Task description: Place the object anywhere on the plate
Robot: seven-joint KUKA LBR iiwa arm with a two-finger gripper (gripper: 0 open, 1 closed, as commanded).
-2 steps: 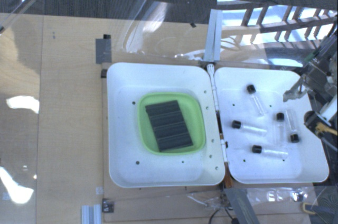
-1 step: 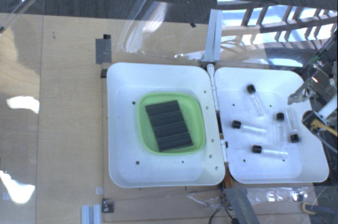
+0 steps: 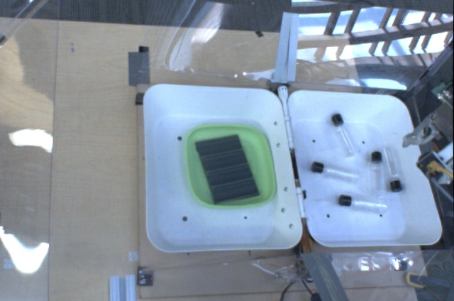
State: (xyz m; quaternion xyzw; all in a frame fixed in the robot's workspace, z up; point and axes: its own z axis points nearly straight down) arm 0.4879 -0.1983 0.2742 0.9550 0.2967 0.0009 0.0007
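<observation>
Two white bins sit side by side on the desk. In the camera view, the left bin holds a green plate, square with round corners. A dark ridged block lies flat in the middle of the plate, a little turned. So the task's thing looks to be on the plate already, well inside its rim, where it cannot slide off.

The right bin holds five small clear tubes with black caps. One tube lies near the top, and another tube lies near the bottom. They lie apart from each other.

Parts of the arm show at the right edge, beside the right bin. It cannot be told how the jaws stand.
</observation>
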